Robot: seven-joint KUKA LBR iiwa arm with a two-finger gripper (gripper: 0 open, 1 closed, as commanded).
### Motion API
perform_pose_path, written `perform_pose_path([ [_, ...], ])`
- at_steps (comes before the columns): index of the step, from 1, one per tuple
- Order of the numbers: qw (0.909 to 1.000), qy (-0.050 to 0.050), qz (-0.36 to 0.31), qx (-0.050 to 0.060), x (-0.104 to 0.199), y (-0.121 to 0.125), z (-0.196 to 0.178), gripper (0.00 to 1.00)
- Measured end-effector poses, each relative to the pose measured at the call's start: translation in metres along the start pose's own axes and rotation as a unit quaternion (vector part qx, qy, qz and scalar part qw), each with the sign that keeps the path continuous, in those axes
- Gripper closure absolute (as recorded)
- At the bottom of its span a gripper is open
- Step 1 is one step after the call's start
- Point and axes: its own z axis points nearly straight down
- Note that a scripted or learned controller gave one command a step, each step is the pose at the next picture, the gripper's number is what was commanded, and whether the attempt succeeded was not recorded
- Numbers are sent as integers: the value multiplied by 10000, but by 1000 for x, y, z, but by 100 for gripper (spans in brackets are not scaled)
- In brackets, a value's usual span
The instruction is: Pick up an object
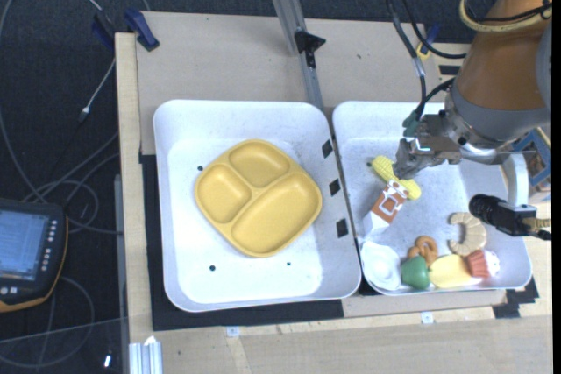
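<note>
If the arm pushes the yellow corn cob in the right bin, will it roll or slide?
The corn cob looks rounded and elongated, so it would probably roll sideways. It seems a light plastic toy, likely stiff. It apparently touches the orange carton, which might block it.

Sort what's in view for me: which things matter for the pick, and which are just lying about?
For the pick:
gripper
corn cob
orange-and-white carton
croissant
pretzel
green fruit
right bin

Lying about:
yellow divided plate
left bin
tablet
blue clamp
</note>
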Motion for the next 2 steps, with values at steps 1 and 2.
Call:
perform_pose_path([
  [1,10000,4,-4,1,54,11,-5,100],
  [2,10000,0,6,10,99,25,10,100],
])
